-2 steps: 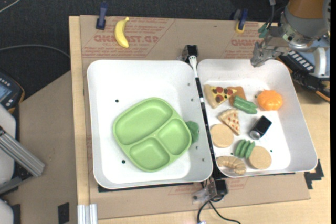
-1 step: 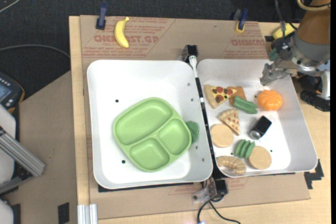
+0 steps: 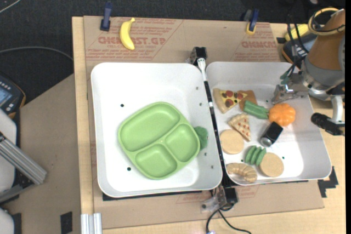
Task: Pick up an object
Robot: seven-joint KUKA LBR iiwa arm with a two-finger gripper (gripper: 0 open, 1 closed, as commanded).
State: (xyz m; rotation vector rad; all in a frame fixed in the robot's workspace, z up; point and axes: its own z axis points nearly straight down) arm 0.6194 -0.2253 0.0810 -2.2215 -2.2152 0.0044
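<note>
My gripper hangs low over the back right part of the right bin, just above and behind an orange pumpkin-like toy. No object shows in its grasp. To its left lie a pizza slice and a green pickle. A black cylinder lies below the orange toy. Nearer the front are a tan wedge, two round biscuits, a green ridged piece and a pale shell-shaped pastry.
The left bin holds a green divided plate with a small green item at its right edge. A toy banana lies on the bench behind that bin. Clamps stand at the bench's back edge.
</note>
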